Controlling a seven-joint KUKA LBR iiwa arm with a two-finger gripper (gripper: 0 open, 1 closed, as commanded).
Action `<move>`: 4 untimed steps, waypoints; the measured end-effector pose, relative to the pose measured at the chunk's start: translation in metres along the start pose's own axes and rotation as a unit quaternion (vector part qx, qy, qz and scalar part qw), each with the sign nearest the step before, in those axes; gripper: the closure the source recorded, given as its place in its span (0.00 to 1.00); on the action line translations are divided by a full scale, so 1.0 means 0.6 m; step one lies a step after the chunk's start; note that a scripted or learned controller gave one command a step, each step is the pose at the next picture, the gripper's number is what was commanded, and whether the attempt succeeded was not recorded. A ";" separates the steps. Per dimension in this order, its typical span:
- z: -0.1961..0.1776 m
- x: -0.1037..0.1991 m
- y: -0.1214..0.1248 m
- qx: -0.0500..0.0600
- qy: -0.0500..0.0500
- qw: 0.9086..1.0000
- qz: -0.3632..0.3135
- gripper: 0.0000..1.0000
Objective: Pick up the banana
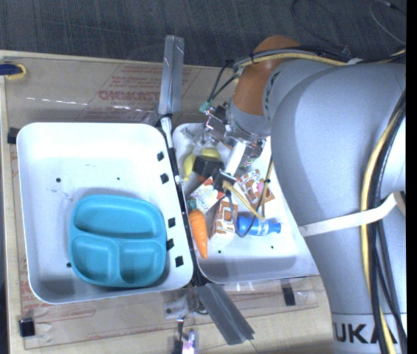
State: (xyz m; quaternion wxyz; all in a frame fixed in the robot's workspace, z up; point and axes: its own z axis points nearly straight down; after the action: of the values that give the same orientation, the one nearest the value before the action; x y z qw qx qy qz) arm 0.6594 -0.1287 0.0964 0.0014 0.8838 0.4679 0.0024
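Note:
A patch of yellow that looks like the banana [190, 164] lies at the far left of the right bin [285, 253], close to the divider and partly hidden by the gripper hardware. My gripper [221, 152] reaches down into the far end of that bin, just right of the yellow patch and over the clutter. The big grey arm [333, 146] with its orange band [256, 80] covers the bin's right side. I see nothing held.
An orange carrot [198, 234] lies along the right bin's left wall. A blue bottle [256, 227] and printed snack packets [224, 216] sit mid-bin. The left bin [53, 153] holds a blue compartment tray [118, 240]. A blue clamp [3, 71] grips the bench's far left corner.

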 end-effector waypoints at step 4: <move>0.010 -0.012 0.001 0.005 -0.002 0.988 -0.155 0.00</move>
State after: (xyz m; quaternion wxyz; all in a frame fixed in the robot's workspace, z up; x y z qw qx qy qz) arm 0.6560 -0.1350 0.0905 -0.0021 0.8003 0.5996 -0.0021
